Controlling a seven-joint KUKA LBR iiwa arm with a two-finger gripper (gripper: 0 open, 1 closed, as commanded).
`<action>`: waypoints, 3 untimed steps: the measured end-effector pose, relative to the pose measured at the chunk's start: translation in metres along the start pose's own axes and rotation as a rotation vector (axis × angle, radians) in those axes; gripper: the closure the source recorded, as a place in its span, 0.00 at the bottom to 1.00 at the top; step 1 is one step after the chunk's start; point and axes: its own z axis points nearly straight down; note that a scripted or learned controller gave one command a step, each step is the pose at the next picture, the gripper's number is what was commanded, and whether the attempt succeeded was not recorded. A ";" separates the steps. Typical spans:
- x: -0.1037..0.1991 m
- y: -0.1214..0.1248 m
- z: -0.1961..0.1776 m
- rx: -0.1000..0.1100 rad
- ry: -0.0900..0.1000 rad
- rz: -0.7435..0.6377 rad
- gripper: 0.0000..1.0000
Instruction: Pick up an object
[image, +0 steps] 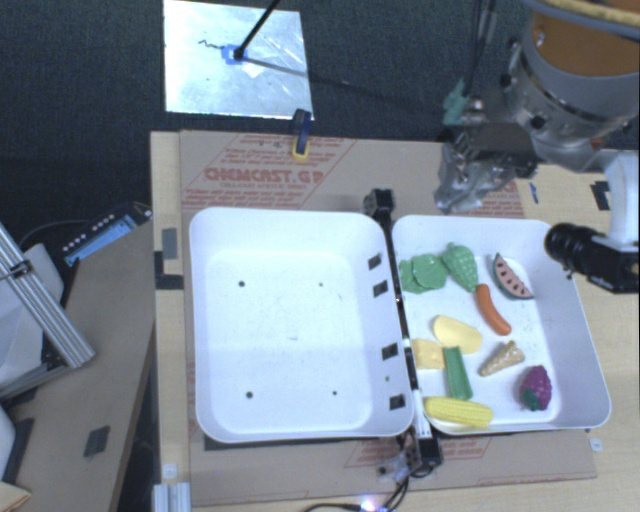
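The surface is pale wood. On it lies a brown cardboard sheet with red print, and both white bins rest on that sheet. Behind the surface you see dark carpet and a shiny metal plate lying flat on it. A yellow and blue clamp sits at the far edge of the cardboard. At the left edge you see an aluminium rail and a grey device with a blue stripe.

The arm enters from the upper right. The pincer hangs above the cardboard just behind the far rim of the right bin. You cannot tell from this view whether it is open or closed. Nothing shows between its tips, and it touches no object.

The left bin is joined to the right bin along a black hinged seam. The right bin holds the toy foods. Near its far edge lie a green leaf, a green cone and a watermelon slice. An orange carrot lies just in front of the slice. In the middle sit a yellow piece, a yellow block, a green stick and a tan wedge. At the near edge lie a corn cob and purple grapes.
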 end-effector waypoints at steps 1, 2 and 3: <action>0.048 0.000 0.002 0.003 0.000 0.000 1.00; 0.083 0.000 0.002 0.003 0.000 0.000 1.00; 0.115 0.001 0.002 0.003 0.000 0.002 1.00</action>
